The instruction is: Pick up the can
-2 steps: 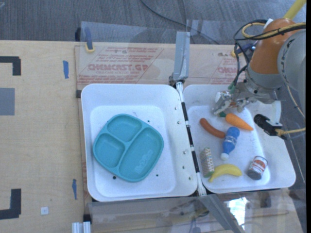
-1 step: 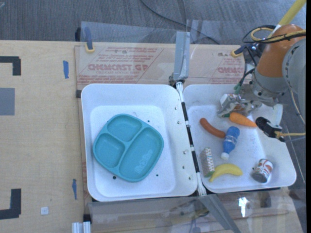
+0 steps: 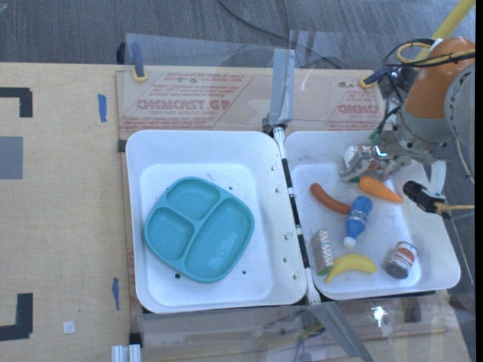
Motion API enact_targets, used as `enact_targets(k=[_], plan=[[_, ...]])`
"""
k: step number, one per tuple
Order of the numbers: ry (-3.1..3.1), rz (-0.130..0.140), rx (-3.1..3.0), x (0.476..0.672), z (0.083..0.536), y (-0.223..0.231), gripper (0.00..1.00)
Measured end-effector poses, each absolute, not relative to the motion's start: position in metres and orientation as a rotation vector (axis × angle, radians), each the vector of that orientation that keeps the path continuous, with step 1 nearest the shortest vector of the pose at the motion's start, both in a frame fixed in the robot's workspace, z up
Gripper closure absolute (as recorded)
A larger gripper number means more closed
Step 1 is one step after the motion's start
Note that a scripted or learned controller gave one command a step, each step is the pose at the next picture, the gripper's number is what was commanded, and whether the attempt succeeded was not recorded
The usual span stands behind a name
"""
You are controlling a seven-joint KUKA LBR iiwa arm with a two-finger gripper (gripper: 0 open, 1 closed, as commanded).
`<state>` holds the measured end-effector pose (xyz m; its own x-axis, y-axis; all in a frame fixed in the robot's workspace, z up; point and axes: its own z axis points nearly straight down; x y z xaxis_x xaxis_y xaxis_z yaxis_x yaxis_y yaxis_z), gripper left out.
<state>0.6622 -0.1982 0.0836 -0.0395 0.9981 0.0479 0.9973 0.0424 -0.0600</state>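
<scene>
While the tool point(image 3: 370, 159) is hovering over the carrot point(image 3: 379, 189) | I am unable to judge its grip | can point(image 3: 401, 259) is looking rigid, slippery; I'm favouring its sides.

Two white bins sit side by side on the worktop point(image 3: 60, 225): the left bin point(image 3: 139, 153) and the right bin point(image 3: 445, 274). The left one holds a single thing, one blue divided plate point(image 3: 199, 228). The right one holds six: one can point(image 3: 401, 259), one banana point(image 3: 351, 265), one blue-and-white bottle point(image 3: 357, 220), one sausage point(image 3: 330, 198), one carrot point(image 3: 380, 189) and one small patterned packet point(image 3: 322, 250).
</scene>
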Motion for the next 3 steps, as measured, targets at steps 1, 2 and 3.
enact_targets(k=[1,2,3], plan=[[-2.165,0.035,-2.213,0.659,0.085,-0.190,0.00],[-2.014,0.041,-2.330,0.660,0.084,-0.205,0.00],[-2.089,0.031,-2.312,0.661,0.105,-0.209,0.00]])
